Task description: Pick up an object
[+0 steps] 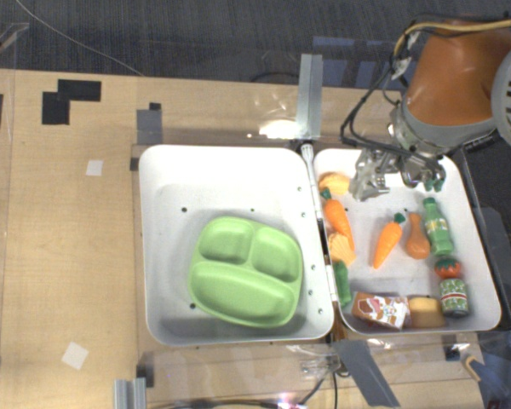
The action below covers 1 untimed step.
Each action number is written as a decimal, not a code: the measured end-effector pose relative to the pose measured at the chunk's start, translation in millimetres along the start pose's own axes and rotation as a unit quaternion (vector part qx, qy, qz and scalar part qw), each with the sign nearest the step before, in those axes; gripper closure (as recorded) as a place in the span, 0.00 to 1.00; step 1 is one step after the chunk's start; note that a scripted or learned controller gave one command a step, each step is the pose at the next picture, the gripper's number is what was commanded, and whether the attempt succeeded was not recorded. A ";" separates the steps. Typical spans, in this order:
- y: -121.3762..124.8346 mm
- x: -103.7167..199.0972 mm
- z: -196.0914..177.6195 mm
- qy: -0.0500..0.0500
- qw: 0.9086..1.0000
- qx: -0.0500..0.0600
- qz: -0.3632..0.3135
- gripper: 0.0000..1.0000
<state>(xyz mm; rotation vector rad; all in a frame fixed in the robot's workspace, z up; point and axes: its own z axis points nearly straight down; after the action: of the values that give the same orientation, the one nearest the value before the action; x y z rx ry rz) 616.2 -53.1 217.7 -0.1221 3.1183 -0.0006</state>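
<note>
My gripper [398,180] hangs over the far part of the right bin [485,254], below the orange band of the arm. It looks open, with nothing between its fingers. Just below it lies an orange carrot [387,240] with a green top. Another carrot [337,220] lies along the bin's left wall, and a yellow piece of food [334,181] sits in the far left corner. A green bottle [437,228] and a small orange-brown bottle [417,238] lie to the gripper's near right.
Along the right bin's near side lie a green vegetable [342,282], a brown carton [381,310], a yellow lump [423,311] and a red-capped bottle [451,290]. The left bin [166,194] holds a green divided plate [247,271]. A metal post [309,96] stands behind the bins.
</note>
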 end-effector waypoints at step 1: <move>74.2 -44.2 19.6 0.006 0.999 0.000 0.035 1.00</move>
<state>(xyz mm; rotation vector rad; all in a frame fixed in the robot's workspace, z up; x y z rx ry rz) 654.8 24.3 198.8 -0.0136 3.1327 0.0010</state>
